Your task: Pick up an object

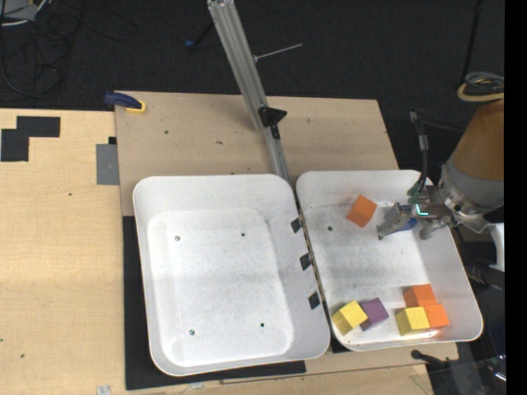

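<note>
The end effector (394,223) hangs over the right shallow white bin (461,276), near its far right side; whether it is spread or pressed together I cannot tell. Just left of it lies a small orange cube (361,211), apart from it. At the bin's near edge sit a yellow cube (350,315), a purple cube (375,310), another yellow cube (412,320) and two orange blocks (426,300)

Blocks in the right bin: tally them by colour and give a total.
Orange blocks: 2
Yellow blocks: 2
Purple block: 1
Total: 5, all in the right bin
</note>
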`<state>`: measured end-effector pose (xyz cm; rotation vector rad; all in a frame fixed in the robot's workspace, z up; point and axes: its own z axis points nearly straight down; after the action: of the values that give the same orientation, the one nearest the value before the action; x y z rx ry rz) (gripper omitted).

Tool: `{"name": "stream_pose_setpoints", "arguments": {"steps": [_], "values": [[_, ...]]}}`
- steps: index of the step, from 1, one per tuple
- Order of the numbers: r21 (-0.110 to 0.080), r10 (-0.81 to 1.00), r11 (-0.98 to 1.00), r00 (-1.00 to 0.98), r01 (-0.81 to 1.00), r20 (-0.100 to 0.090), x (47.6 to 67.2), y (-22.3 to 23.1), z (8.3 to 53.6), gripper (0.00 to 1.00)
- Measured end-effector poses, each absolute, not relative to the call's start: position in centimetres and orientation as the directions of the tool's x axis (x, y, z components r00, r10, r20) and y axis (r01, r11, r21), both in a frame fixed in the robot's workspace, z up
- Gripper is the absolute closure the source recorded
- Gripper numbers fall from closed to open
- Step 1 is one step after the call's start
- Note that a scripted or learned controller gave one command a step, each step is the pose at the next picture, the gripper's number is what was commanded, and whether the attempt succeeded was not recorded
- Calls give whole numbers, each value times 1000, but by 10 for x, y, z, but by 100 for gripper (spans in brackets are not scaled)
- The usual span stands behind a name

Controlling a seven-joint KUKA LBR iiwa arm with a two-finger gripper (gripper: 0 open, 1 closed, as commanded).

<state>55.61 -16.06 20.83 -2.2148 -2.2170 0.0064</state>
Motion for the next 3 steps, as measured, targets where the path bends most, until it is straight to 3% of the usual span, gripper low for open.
{"name": "stream_pose_setpoints", "arguments": {"steps": [1, 3], "values": [[-3, 1000, -1, 1, 1000, 1, 557, -161, 211, 0], [-10, 1000, -1, 1, 1000, 3, 545, -171, 108, 0]]}}
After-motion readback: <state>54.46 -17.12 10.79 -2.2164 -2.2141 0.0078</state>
